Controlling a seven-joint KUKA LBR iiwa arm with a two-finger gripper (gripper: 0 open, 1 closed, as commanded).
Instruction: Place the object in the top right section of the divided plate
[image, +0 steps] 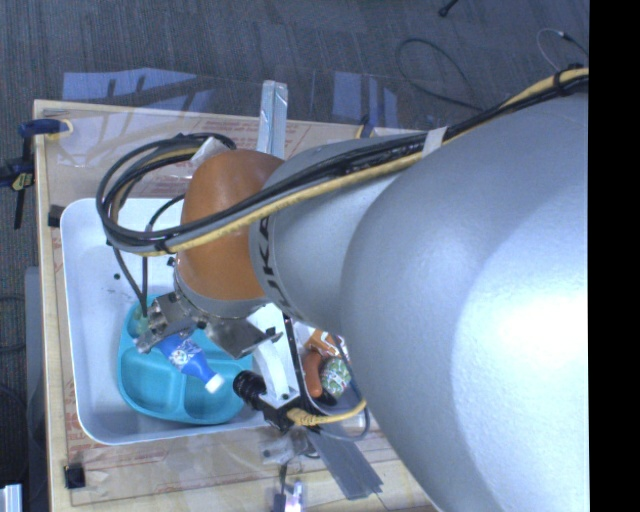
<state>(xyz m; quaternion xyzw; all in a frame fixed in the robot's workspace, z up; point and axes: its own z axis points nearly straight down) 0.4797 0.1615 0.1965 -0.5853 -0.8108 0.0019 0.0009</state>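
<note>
Divided plate (150, 385), blue, lies in the left bin (85, 300) beneath the arm (420, 280).

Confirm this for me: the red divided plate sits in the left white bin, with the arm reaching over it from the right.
One thing is wrong: the divided plate is blue, not red. The camera view shows it lying in the left white bin, with the grey arm and its orange band reaching over it from the right.
</note>
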